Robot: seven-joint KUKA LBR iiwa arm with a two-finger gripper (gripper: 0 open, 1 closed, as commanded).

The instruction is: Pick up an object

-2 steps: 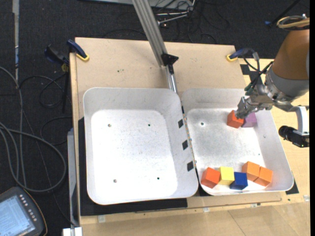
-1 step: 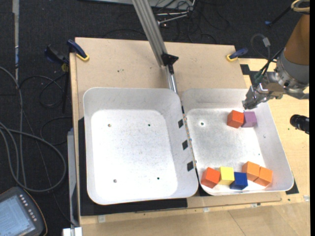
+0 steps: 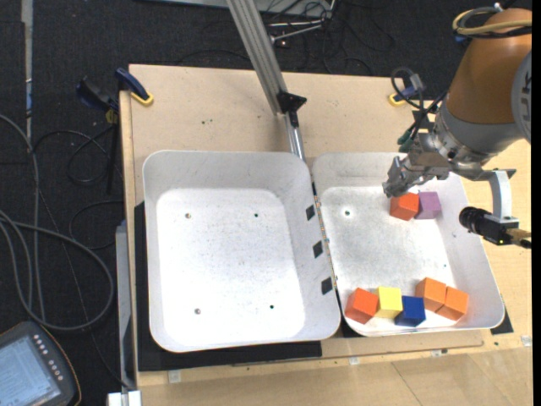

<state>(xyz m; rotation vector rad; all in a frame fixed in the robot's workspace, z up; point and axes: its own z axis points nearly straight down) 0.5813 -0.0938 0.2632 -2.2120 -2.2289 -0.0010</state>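
The arm's jaws partly hide the orange block point(image 3: 405, 205) beside the purple block point(image 3: 429, 205).

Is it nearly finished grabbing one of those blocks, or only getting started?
Done: the gripper has reached the right bin and sits just above the orange block beside the purple block. In hand: nothing visibly; that block rests on the bin floor. Left: gripping and lifting it.

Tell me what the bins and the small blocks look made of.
Bins: probably thin moulded plastic, white, slightly glossy, with rounded corners and dark speckling. Blocks, such as the yellow one: possibly foam or painted wood, matte, solid colour with crisp edges; the view leaves it open.
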